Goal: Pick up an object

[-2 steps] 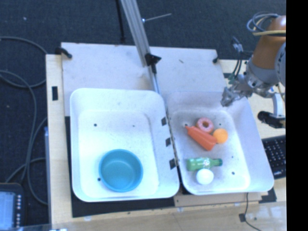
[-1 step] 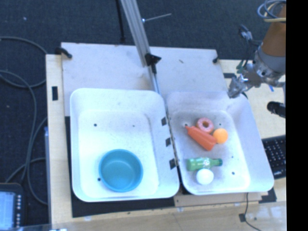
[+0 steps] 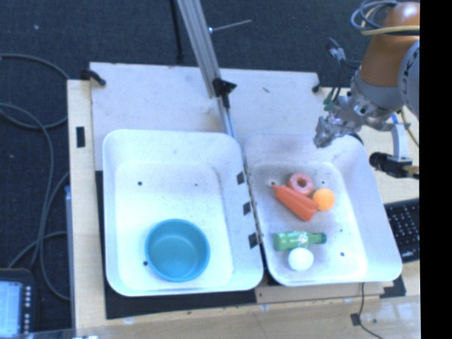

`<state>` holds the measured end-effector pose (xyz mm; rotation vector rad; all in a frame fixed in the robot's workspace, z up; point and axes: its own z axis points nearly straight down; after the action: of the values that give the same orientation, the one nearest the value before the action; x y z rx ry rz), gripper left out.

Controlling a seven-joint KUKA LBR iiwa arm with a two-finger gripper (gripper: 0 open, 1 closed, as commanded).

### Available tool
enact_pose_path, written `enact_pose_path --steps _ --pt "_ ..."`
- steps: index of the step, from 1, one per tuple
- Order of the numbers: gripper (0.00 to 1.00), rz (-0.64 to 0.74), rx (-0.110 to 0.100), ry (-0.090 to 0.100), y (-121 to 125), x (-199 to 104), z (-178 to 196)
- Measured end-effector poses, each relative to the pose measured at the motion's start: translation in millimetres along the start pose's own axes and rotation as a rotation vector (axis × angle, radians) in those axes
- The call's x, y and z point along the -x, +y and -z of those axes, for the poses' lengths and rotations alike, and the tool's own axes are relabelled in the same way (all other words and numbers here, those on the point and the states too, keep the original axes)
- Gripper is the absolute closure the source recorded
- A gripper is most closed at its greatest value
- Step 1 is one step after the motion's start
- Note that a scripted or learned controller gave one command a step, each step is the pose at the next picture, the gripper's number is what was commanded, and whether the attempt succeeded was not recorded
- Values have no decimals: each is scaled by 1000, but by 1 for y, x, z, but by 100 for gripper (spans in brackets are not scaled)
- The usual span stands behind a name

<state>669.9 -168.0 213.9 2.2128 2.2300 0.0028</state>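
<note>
Five objects lie in the right bin (image 3: 357, 182); I read the gripper (image 3: 326, 134) poised above its far rim, grip state I cannot tell. The carrot (image 3: 295, 202), my likeliest target, lies nearer the camera and leftward of the gripper, long axis diagonal, touching the pink ring (image 3: 302, 183) and orange ball (image 3: 324, 199); it is orange, tapered, smooth

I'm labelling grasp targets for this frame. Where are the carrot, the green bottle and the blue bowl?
carrot (image 3: 295, 201): camera view, middle of its orange body, right bin.
green bottle (image 3: 297, 240): camera view, middle of its body, lying on its side.
blue bowl (image 3: 177, 250): camera view, inside bottom of the bowl, left bin.
</note>
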Motion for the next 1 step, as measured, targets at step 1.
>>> enact_pose_path --steps 1 --pt "100 1 -3 2 6 -59 -3"
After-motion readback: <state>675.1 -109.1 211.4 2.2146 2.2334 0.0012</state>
